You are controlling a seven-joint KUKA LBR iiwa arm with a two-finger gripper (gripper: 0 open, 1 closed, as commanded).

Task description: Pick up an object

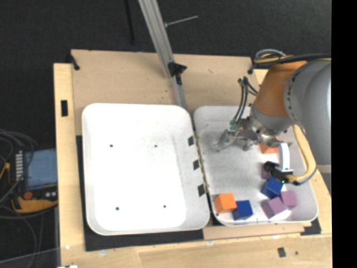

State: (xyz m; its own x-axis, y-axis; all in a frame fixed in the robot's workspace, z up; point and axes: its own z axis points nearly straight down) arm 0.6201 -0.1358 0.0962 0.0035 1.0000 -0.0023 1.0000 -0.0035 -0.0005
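My gripper hangs over the upper middle of the right bin, pointing left, with nothing seen between its fingers. Several small blocks lie toward the bin's near right corner: an orange block, a blue block touching it, another blue block, and two purple blocks. Another orange piece peeks out from under the wrist. All the blocks lie below and to the right of the gripper, apart from it.
The left bin sits beside the right one, joined by black clips. A slanted metal pole rises from the back of the bench. A cable and black connector hang off the wrist over the right bin.
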